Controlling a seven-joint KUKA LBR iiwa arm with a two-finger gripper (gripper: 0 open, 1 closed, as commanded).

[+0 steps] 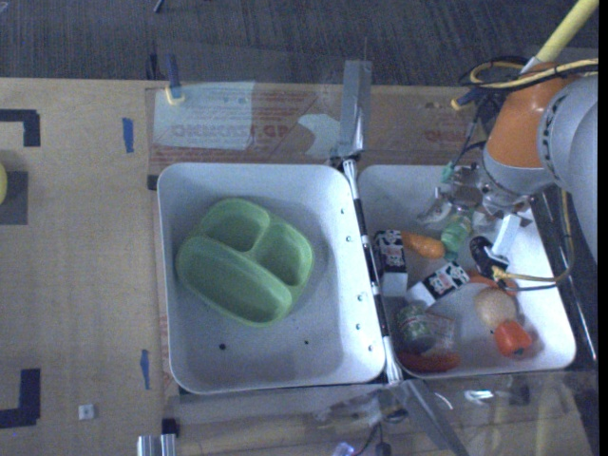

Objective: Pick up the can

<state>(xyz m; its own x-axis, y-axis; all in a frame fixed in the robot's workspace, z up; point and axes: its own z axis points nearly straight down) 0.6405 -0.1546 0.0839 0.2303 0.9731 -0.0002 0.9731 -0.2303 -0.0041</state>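
Observation:
The can [416, 325], with a dark green and red label, lies near the front left corner of the right bin [556, 354]. A red item [429, 360] touches its front side. My gripper [465, 215] hangs low over the back middle of that bin, well behind the can and to its right. Its fingers stand apart. A small green object [456, 232] lies just under the fingertips, and I see nothing held between them.
Around the can lie two cow-patterned cartons [389, 251] [446, 279], an orange carrot [425, 245], a pale round onion [495, 307] and a red-orange pepper [513, 338]. The left bin [190, 183] holds a green divided tray [245, 259]. A yellow cable runs by the arm.

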